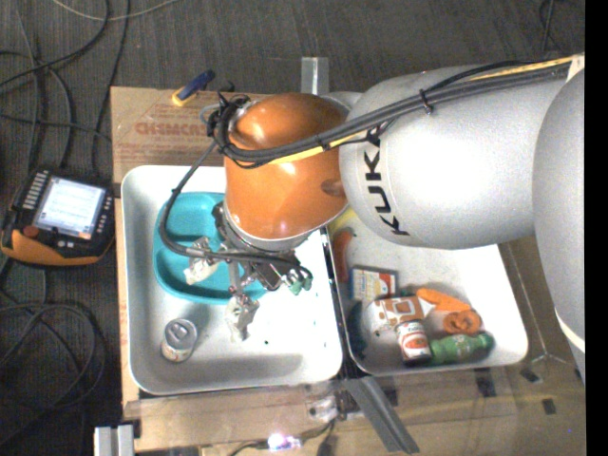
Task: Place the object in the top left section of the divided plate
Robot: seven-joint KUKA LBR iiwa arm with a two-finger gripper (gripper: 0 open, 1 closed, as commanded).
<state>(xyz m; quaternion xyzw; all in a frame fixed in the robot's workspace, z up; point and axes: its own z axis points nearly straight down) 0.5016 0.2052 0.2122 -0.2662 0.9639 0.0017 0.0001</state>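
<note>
Two shallow white bins sit side by side on the counter: left bin (142,350), right bin (503,331). One grey arm (456,150) lettered "KUKA" reaches over the left bin. One teal divided plate (180,245) lies at that bin's upper left, partly hidden by the orange wrist. One small silver can (179,338) stands below the plate, apart from it. The hand (239,319) hangs just right of the can; its state cannot be told. Right bin: one red-labelled can (411,340), one green bottle (461,347), one printed carton (372,282), writing unreadable.
</note>
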